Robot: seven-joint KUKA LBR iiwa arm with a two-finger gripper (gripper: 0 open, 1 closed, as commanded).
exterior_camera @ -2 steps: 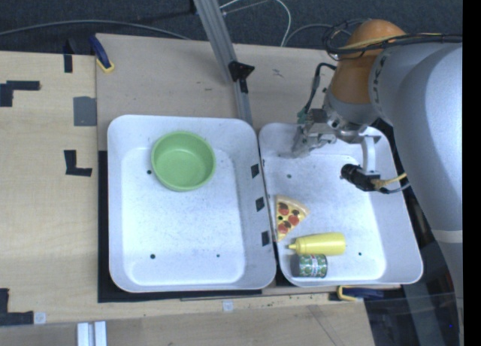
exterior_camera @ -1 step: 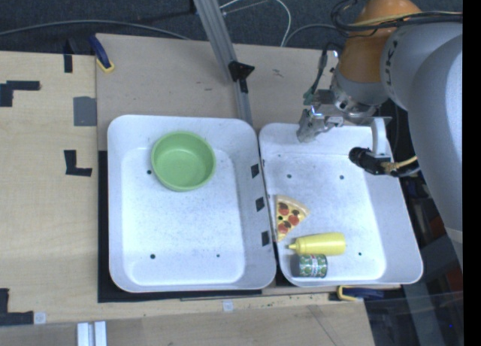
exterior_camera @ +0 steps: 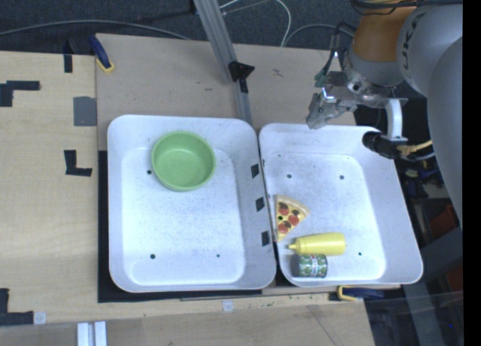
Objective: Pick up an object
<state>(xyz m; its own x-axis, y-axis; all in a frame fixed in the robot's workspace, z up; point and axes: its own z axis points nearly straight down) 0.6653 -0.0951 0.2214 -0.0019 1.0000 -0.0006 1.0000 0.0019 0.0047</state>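
Observation:
In the right bin [exterior_camera: 376, 186], near its front edge, lie a toy pizza slice [exterior_camera: 288, 215], a yellow mustard bottle [exterior_camera: 319, 244] on its side and a small green can [exterior_camera: 310, 265] just below the bottle. A green bowl [exterior_camera: 183, 160] sits upright at the back of the left bin [exterior_camera: 135, 247]. My gripper [exterior_camera: 321, 113] hangs over the back rim of the right bin, well away from the three objects. Nothing shows between its fingers.
A slanted metal pole [exterior_camera: 218, 32] rises from behind the seam between the bins. Cables run across the bench behind the bins. A black fitting [exterior_camera: 379, 144] sticks out of the arm over the right bin's back right corner.

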